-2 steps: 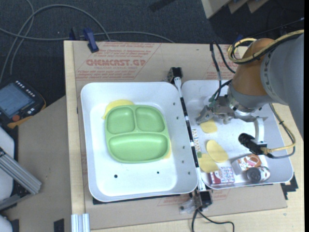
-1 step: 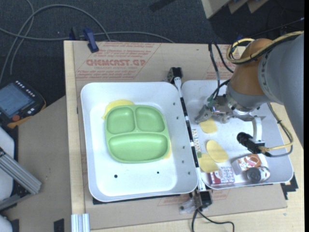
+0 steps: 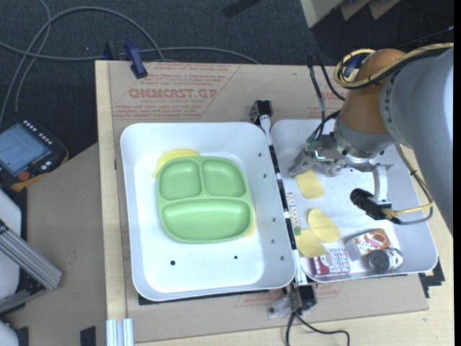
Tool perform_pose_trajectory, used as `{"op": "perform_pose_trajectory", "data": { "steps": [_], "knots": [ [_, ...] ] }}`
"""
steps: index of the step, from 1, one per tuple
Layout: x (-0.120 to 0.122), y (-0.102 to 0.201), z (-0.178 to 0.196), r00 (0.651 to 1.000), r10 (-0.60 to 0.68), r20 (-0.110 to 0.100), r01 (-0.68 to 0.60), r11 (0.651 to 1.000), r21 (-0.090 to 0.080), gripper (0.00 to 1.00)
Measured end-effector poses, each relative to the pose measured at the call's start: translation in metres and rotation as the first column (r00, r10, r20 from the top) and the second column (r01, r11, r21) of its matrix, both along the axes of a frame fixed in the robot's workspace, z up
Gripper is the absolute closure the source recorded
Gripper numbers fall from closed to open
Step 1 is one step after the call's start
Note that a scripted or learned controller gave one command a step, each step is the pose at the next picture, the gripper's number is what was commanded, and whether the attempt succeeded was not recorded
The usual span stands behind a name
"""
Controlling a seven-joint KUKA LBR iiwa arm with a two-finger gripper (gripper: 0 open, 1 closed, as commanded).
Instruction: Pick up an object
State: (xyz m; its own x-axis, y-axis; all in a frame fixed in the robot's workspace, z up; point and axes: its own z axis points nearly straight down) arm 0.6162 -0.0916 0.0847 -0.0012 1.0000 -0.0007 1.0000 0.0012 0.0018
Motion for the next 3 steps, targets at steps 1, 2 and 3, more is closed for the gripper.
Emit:
{"op": "perform_pose_trajectory", "data": {
  "steps": [1, 2, 3],
  "knots": [
    [-0.01, -0.004, 0.0, 1.0, -0.001, -0.003, 0.001, 1.0, 0.001, 0.0],
    [0.003, -0.022, 0.0, 1.0, -0.001, 0.0, 0.001, 1.0, -0.001, 0.0],
    [-0.049, -0.092, 0.011, 1.0, -0.002, -0.004, 0.002, 1.0, 0.0, 0.0]
  ]
}}
